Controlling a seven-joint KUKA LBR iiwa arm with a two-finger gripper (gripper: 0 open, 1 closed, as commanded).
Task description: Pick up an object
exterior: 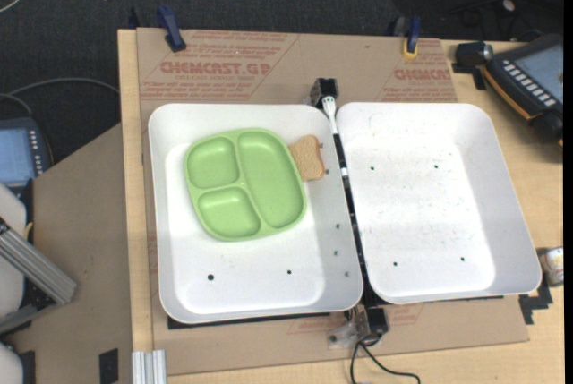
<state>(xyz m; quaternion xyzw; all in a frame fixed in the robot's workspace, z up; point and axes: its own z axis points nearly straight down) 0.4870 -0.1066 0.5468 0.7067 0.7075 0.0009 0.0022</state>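
Standing by the bench and looking down on it, I see two shallow white bins side by side on a brown board (215, 64) with red lettering printed on it. The left bin (183, 288) holds a light green plate (243, 185) with three compartments; it lies flat, a little toward 11 o'clock from the middle of this bin. The only small object is a tan flat piece (309, 157), something like a slice of toast or a biscuit. It lies at about 2 o'clock from the plate, touching or just overlapping the plate's rim, and close to the wall which the left bin shares with its neighbour. From here I cannot say whether it leans on the rim or lies flat on the bin floor. The right bin (430, 194) shows a bare white floor with fine dark specks and a few small dark dots. Between the two bins, at 12 o'clock, sits a small black clip (323, 90), and at 6 o'clock of the same seam a dark cable (367, 355) runs away from the board. A blue clamp (170, 27) grips the far edge of the board at about 11 o'clock, and a second clamp (411, 38), yellow and blue, grips it at about 1 o'clock. At 2 o'clock of the scene lies a dark handheld panel (528, 82) with an orange edge. As for the gripper, I cannot tell whether its jaws are open or closed.
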